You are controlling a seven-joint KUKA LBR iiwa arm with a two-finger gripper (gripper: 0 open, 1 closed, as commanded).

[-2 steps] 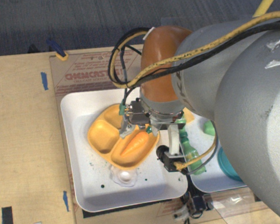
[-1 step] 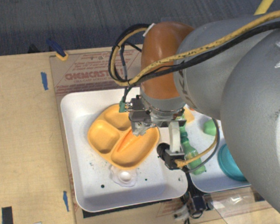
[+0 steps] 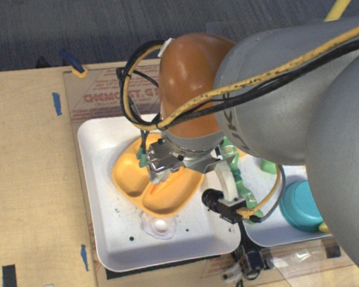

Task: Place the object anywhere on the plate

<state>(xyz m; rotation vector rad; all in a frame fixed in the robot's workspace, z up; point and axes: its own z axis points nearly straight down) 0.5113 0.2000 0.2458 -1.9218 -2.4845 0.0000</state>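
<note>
Arm low over the orange plate (image 3: 131,173) in the left bin (image 3: 100,180).

The plate, sectioned and probably light stiff plastic, lies mid-bin. Which object is meant I cannot tell; a small pale piece (image 3: 159,225) lies just below the plate, likely light and best pinched across its sides. The gripper (image 3: 159,161) hangs wrist-down over the plate's middle; its state cannot be made out.

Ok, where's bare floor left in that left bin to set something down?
Left bin: bare strips along its left wall and front edge, left of and below the orange plate. The bin's right half is crowded by the arm and cables.
</note>
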